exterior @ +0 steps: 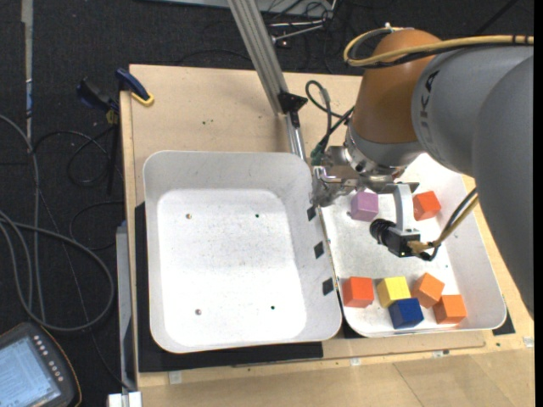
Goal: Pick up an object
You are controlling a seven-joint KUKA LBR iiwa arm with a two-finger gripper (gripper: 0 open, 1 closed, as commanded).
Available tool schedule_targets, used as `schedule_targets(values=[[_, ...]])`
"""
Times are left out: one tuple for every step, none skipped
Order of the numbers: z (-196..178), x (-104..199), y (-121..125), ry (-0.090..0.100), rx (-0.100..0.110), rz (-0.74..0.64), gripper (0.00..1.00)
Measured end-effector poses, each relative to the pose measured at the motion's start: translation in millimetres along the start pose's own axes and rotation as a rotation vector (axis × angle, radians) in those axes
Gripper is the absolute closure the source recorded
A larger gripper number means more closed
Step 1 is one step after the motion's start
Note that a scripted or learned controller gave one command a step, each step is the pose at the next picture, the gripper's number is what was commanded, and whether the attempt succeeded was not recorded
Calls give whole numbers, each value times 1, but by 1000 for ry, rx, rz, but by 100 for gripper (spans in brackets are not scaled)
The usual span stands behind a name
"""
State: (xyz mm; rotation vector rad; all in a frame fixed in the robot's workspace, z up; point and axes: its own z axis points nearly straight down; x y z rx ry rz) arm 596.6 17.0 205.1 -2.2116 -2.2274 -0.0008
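— Where is the pincer?

— Low in the right bin, by its far end. A purple block sits right under it.

— Is it holding the block?

— I cannot tell. The big arm hides that part.

— What else is there?

— Orange blocks, a yellow block and a blue block lie nearer the front, apart from the pincer.
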Motion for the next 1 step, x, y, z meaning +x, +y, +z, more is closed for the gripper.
schedule_targets(values=[[-23,43,-17,0,-3,-1,100]])
